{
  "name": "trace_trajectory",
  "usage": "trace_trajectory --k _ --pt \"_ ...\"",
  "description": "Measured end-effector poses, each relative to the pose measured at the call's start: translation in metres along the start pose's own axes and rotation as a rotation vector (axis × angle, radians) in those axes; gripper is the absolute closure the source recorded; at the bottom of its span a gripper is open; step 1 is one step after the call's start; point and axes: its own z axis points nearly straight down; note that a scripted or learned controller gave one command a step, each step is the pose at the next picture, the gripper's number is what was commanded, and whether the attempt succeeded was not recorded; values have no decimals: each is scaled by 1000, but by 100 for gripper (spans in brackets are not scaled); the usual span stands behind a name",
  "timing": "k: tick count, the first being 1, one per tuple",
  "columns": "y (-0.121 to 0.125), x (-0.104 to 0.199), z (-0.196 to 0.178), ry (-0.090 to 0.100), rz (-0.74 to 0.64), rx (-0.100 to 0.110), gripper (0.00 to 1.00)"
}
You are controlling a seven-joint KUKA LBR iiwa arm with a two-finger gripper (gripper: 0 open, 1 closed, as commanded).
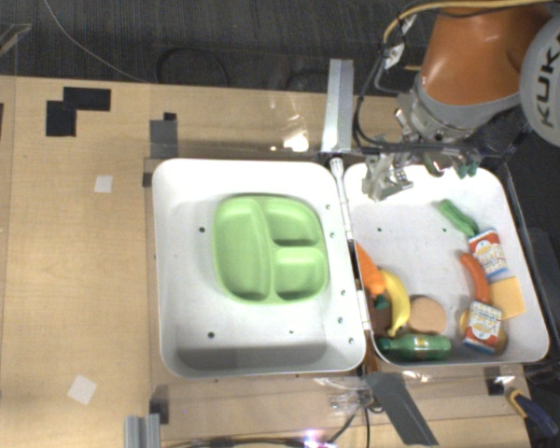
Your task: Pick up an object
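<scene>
Arm (476, 54) above right bin's (420, 241) far-left corner

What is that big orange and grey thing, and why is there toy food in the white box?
That is a robot arm. The picture comes from one camera fixed above the bench, looking down at a slant, and the arm reaches in from the right. At its end is a gripper, like a hand with two metal fingers, hanging over the top corner of the right bin. I see nothing between its fingers. The bench has two white bins side by side. The left bin holds a green plate with sections. The right one holds toy food: a banana, a carrot, a sausage, a cheese slice and small cartons. The robot's job is to pick one up.
</scene>
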Motion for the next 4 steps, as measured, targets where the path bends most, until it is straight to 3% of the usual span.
trace_trajectory --k 1,2,3,4 --pt "-98 5 -11 -3 74 5 100" --pt "-59 -11 -38 -5 143 1 100" --pt "-151 25 -31 -2 40 6 100" --pt "-58 -11 -22 -3 123 -2 100"
